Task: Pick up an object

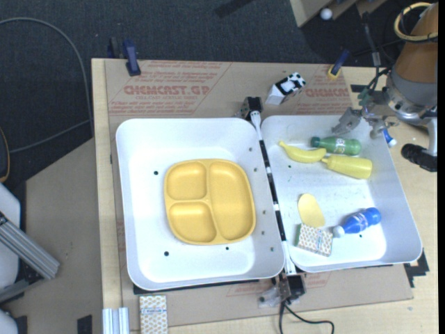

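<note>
Hovering at the far right corner of the right bin point(407, 218), the pincer point(367, 120) hangs with its fingers spread wide and nothing between them, so the picking step looks to be at its start: an approach, with no object yet chosen by contact. Candidates lie in that bin. A green bottle point(337, 145) sits nearest, just below and left of the pincer, touching or nearly touching a banana point(302, 153), with a yellow squeeze bottle point(348, 165) close beside both. Further toward the near edge lie a pale yellow oval piece point(311, 209), a blue bottle point(358, 221) and a small patterned packet point(315, 240). The left bin point(139, 145) holds a yellow divided plate point(208, 200), well apart from the arm. My guess is the green bottle is the likeliest target; the next move would call for lowering the pincer astride its narrow width, since the banana and squeeze bottle crowd it and a finger could land on a neighbour instead.
</note>
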Robot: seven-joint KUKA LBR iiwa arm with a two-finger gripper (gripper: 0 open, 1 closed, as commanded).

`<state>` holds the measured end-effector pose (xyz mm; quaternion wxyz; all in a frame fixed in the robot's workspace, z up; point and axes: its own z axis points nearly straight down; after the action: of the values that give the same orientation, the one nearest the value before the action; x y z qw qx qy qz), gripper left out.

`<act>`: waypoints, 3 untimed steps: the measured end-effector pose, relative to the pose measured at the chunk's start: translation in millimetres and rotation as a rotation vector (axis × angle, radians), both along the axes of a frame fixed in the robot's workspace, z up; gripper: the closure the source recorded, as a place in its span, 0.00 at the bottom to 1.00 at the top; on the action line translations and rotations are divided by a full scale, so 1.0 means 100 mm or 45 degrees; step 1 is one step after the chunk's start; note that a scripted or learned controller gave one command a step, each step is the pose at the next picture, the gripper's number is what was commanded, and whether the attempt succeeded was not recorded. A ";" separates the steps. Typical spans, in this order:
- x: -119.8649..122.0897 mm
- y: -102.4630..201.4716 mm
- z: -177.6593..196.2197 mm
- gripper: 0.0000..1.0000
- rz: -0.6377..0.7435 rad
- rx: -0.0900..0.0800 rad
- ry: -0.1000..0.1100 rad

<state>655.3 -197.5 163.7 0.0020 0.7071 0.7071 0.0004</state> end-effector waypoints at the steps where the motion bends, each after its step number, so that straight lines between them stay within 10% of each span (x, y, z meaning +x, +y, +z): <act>1: 0.13 0.41 -0.48 0.00 0.002 0.001 0.000; 3: -1.29 -0.04 -0.79 0.00 -0.002 0.003 0.007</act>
<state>526.2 -201.8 84.5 -0.0007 0.7076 0.7066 -0.0007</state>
